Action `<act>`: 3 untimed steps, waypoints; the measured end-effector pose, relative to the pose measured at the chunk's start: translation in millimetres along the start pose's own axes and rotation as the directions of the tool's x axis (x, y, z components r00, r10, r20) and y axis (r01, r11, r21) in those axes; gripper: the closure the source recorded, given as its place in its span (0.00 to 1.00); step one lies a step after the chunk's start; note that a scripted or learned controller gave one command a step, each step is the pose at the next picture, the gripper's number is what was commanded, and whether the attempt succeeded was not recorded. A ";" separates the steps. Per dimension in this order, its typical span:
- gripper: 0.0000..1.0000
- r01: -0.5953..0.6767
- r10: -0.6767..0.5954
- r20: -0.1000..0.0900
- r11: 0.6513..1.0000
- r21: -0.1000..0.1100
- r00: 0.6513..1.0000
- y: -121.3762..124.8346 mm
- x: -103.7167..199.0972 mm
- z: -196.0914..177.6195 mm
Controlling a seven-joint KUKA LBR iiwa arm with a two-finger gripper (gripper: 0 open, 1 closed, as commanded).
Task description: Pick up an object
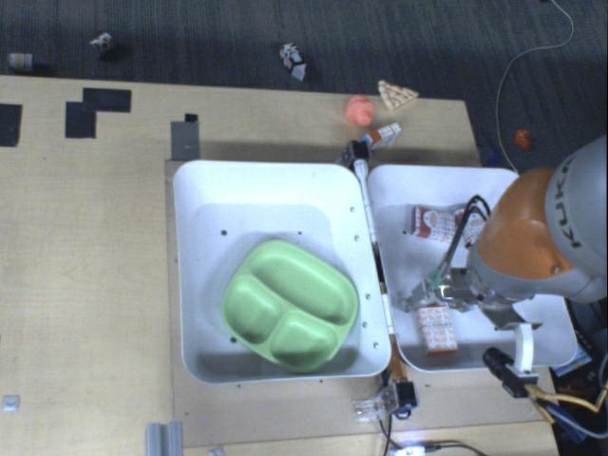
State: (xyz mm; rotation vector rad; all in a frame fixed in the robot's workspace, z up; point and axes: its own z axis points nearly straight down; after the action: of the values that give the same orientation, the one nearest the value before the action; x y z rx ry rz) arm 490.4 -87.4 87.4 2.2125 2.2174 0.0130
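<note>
The arm [532, 240] reaches over the right bin [399, 350]. The gripper [432, 297] sits just above a small red-and-white box [437, 331] in that bin; its state cannot be told. A red-and-white packet [432, 223] lies farther back. The left bin [190, 255] holds 1 green tray [290, 302].

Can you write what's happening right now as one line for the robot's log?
arm: over right bin | tool: low, beside small box | red-white packet: right bin | green tray: left bin
</note>
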 end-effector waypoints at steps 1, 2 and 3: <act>1.00 0.000 0.000 0.002 1.000 -0.007 1.000 2.5 -0.3 -11.5; 1.00 0.002 -0.002 -0.002 1.000 0.008 1.000 -1.1 71.3 -104.2; 0.00 0.002 -0.002 -0.001 1.000 0.009 1.000 -1.3 70.8 -104.0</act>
State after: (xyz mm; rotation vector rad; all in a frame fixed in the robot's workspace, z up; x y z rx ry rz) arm 487.7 -16.5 191.4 2.2156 2.2241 0.0050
